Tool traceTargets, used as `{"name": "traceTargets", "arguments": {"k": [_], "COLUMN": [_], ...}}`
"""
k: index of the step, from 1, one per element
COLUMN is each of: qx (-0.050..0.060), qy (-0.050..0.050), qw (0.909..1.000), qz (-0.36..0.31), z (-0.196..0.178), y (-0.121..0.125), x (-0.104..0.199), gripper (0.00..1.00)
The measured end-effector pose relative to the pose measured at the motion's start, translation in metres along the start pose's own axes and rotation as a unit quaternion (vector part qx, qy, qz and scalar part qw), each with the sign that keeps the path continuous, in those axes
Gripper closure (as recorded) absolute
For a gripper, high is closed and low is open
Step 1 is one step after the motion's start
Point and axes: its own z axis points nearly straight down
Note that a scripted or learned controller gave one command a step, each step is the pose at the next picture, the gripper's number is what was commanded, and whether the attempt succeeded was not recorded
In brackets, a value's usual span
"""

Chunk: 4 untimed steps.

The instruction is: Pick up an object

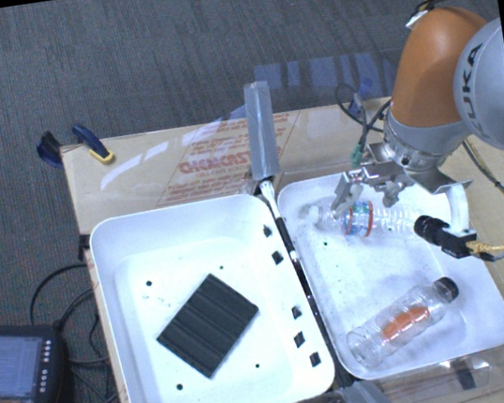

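Hovering low over the far left part of the right bin, the pincer sits directly above a small clear plastic bottle with a blue-and-red label band. Metal parts reach down toward the bottle, but whether the pincer is spread or clenched I cannot tell; nothing is visibly gripped.

The small bottle lies on its side, cap end toward the bins' shared divider. A larger clear bottle with a black cap and an orange patch inside lies on its side near the front of the same bin, well apart from the pincer. The left bin holds a dark ribbed square pad, lying flat.

Judgement: the small bottle is the likely target. To do it well, the closing line should cross the bottle's narrow width, not its length, and centre on the labelled midsection. Smooth round plastic may roll or squirt sideways, so descend fully before closing and lift straight up.

The surface under both bins looks like cardboard.
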Motion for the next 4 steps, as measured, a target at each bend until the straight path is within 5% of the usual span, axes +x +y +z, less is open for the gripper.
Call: {"name": "traceTargets", "arguments": {"k": [1,2,3,4], "qx": [-0.009,-0.024,-0.024,-0.003], "qy": [-0.001,-0.008,-0.004,-0.001], "qw": [0.9996,0.9980,0.9964,0.9949], "qz": [0.027,-0.059,-0.081,-0.101], "z": [0.067,0.096,0.097,0.119], "y": [0.023,0.039,0.040,0.025], "x": [-0.031,-0.021,-0.026,-0.033], "gripper": [0.00,0.00,0.00,0.00]}}
